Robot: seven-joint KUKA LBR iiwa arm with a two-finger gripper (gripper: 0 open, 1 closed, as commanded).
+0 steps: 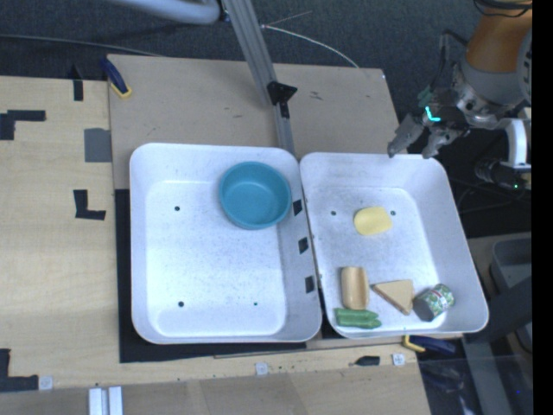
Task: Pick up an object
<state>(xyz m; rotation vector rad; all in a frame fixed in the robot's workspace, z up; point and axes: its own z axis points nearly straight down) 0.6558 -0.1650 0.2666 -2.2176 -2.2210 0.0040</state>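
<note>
Status: nothing lifted; the whole pick remained. The gripper (416,141) was recorded spread and unladen above the right bin's (458,232) far corner. Within that bin were logged a yellow piece (372,221), tan roll (352,286), wedge (396,295), green pod (358,319) and foil-wrapped item (433,302).

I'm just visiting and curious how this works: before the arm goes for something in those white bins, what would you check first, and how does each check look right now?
1. Gripper carries nothing: ok, its fingers are spread with only air between them.
2. Things to pick in the right bin: ok, a yellow oval piece, tan cylinder, tan wedge, green piece and small shiny object.
3. Easy target standing apart: ok, the yellow oval piece lies alone.
4. Crowding: not ok, the other four cluster at the near edge.
5. Gripper over a target: not ok, it hangs beyond the bin's far rim.
6. Blue bowl in the left bin: ok, upright.
</note>
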